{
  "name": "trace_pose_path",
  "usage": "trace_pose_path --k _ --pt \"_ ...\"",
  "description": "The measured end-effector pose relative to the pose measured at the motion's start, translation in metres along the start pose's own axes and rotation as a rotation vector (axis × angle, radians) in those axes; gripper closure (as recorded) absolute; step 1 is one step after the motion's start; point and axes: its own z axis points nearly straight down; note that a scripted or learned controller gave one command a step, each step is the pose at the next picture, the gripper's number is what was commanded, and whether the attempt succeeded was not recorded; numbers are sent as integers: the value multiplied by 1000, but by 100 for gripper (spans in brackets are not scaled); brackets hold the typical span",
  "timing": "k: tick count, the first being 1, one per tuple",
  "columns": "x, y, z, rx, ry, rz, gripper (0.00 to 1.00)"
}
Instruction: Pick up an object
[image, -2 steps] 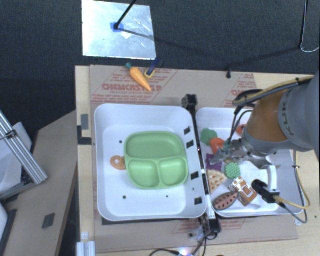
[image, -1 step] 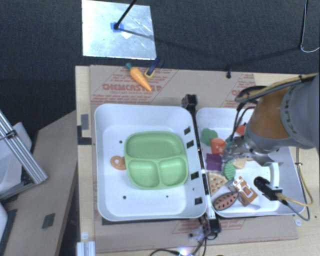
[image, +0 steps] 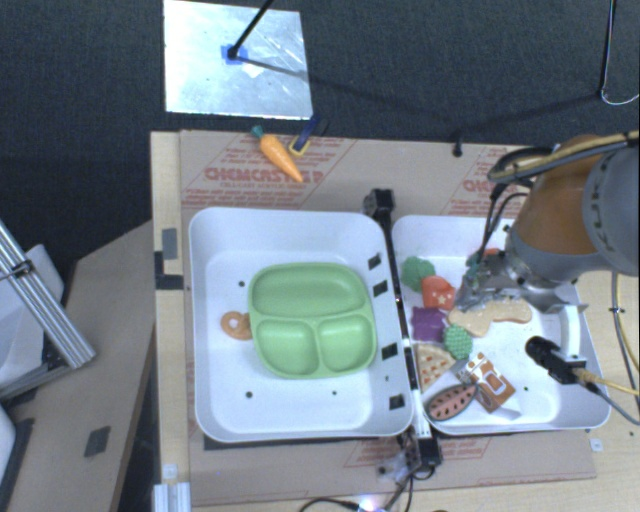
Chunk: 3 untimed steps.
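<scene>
My gripper (image: 477, 290) hangs low over the middle of the right bin (image: 575, 400). It is just right of a red toy (image: 437, 291) and above a tan bone-shaped biscuit (image: 492, 318). Close by lie a dark green toy (image: 417, 270), a purple block (image: 427, 324), a green knobbly ball (image: 458, 342), a pizza slice (image: 432, 363), a brown oval toy (image: 450, 402) and a brown-and-white block (image: 487, 379). I see nothing clearly between the fingers.
The left bin (image: 215, 300) holds a green divided plate (image: 311, 317) and a small orange pretzel (image: 236, 325). A toy carrot (image: 280, 156) lies on the cardboard behind the bins. A metal sheet (image: 238, 60) sits further back.
</scene>
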Motion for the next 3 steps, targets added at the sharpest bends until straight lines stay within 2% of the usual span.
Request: trace_pose_path --k 1,2,3 --pt "7 0 -61 -2 0 -2 100" --pt "7 2 -80 1 1 -1 100" --pt "66 -19 -85 5 4 -7 100"
